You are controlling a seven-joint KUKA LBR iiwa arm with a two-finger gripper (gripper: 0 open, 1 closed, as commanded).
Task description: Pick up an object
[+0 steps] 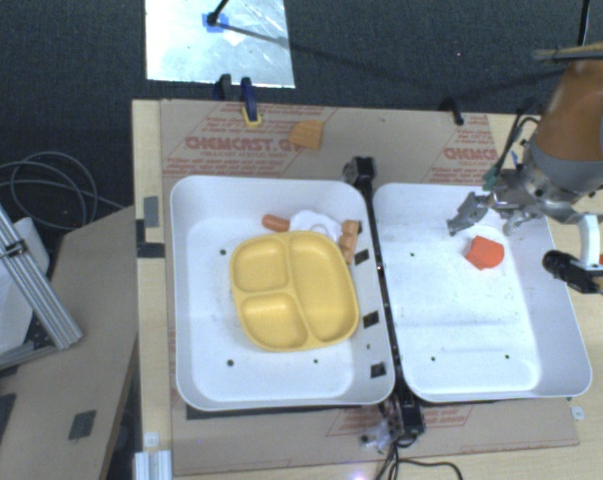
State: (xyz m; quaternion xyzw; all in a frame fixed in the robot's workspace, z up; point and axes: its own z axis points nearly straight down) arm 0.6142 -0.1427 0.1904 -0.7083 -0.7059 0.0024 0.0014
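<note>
The grey two-finger tool point(478, 214) hangs over the upper part of the right white bin point(451, 358), its metal fingers point(465, 215) spread and nothing between them. Just below it, apart from the fingertips, a small orange block point(485, 252) lies on the bin floor. Over in the left white bin point(196, 298) sits a yellow three-section plastic tray point(292, 290), a small orange sausage-shaped piece point(276, 223) beside its top edge. Both bins rest on the cardboard-covered desk point(231, 138).

right bin point(481, 368): floor mostly bare | left bin point(196, 268): yellow tray point(291, 293) seemingly blocks the centre
</note>
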